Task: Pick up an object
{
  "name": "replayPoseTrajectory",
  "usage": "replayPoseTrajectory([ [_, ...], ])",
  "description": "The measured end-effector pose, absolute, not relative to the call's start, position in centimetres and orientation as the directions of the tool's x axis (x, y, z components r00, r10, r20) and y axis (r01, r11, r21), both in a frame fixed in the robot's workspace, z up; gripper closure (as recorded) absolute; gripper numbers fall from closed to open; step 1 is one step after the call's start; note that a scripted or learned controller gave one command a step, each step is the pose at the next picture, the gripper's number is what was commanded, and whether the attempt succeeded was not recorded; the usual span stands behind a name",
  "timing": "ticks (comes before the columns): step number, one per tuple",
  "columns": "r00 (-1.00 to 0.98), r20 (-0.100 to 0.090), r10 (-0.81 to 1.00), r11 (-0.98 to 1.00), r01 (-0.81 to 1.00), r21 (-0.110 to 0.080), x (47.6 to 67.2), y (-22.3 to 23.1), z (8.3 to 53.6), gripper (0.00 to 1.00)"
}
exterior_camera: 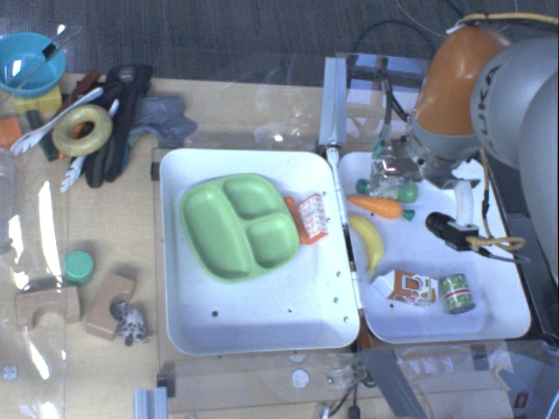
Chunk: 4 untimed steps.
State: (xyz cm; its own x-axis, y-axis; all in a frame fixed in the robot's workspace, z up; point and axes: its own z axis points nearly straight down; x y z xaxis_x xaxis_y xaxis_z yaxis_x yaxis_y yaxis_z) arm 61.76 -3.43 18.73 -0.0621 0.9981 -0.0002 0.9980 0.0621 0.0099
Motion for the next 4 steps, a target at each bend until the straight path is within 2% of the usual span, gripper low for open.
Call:
replayPoseTrajectory([
  [1, -0.606, -0.006, 0.796, 0.606, 0.796, 0.008, 60.0, -5.8, 18.6, 1.0],
  [2, -0.54, -0.005, 0.842, 0.54, 0.842, 0.007, 58.6, -6.5, 18.5, 1.0],
  [3, -0.171, -0.002, 0.985, 0.171, 0.985, 0.008, 65.7, -1.9, 18.7, 1.0],
  [4, -0.171, -0.002, 0.985, 0.171, 0.985, 0.008, 65.7, -1.9, 18.8, 0.0],
])
